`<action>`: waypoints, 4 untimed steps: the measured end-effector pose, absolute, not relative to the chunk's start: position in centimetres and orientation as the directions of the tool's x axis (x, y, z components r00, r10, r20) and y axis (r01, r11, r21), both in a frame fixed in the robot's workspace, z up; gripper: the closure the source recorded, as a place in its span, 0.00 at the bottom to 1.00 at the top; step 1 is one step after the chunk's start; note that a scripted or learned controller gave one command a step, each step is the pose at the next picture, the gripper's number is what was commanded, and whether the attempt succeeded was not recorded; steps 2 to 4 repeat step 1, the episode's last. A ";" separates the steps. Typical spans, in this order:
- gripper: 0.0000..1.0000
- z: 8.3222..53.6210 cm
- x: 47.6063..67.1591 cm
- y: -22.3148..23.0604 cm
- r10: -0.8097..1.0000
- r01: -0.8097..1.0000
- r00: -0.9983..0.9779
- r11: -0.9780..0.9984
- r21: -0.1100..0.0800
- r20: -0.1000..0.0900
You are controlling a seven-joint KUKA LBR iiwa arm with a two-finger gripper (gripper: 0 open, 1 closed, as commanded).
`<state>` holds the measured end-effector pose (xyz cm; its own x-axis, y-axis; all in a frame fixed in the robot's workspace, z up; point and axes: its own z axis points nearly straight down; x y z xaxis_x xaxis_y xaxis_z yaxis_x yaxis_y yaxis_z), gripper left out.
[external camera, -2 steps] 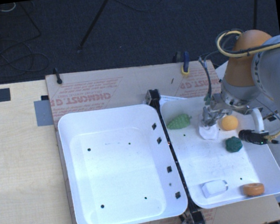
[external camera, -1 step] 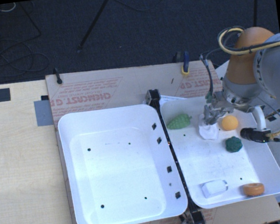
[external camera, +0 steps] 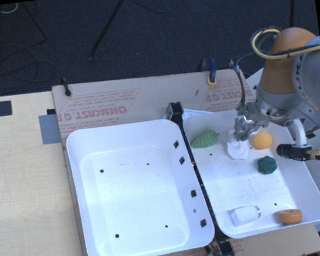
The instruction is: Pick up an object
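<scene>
1. I am at the reach-and-descend step of picking up an object: my hand is low over the upper part of the right-hand shallow white plastic bin, just above a small crumpled white object.
2. I cannot tell how my hand is set; nothing visibly sits in it, so I count the grasp as not yet made.
3. Candidates lie close by: the white crumpled piece directly under me, a small round orange ball just beside it, a dark green lumpy object a little nearer the camera, and a light green leaf-shaped textured toy near the divider.
4. Farther off, at the bin's near edge, rest a flat white rectangular block and an orange disc-like piece.
5. My arm comes in from the right, its orange band above the wrist, the wrist bent downward over the bin.
6. Next, I judge, I need to settle straight down on the white piece, close, then lift.
7. The left-hand white bin sits alongside on the worktop.
</scene>
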<state>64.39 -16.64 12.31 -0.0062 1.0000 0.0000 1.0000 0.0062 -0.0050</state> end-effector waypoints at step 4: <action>1.00 8.7 64.4 -16.0 1.000 1.000 -0.001 0.001 -0.001 0.000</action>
